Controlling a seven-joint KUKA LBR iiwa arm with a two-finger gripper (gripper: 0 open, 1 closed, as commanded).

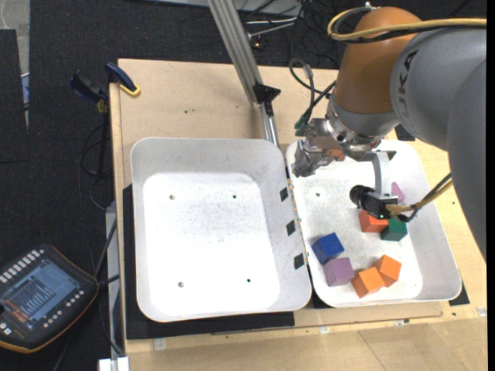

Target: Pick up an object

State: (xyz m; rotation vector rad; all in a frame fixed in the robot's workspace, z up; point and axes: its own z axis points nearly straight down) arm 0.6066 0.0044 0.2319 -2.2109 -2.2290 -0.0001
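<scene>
Several small blocks lie in the right bin (433,284): a blue block (328,246), a purple block (338,270), two orange blocks (368,282) (389,268), a red block (373,222) and a green block (395,230). A pale purple piece (397,191) shows beside the arm's bracket. My gripper (308,159) hangs low over the right bin's far left corner, well away from the blocks. A small orange patch (334,153) sits by the gripper body, and I cannot tell what it is.
The left bin (147,207) lies beside the right one, their rims meeting mid-bench. A metal pole (236,45) slants down to the far rim. A teach pendant (39,292) lies off the bench at lower left, and a blue clamp (116,76) sits at the far left corner.
</scene>
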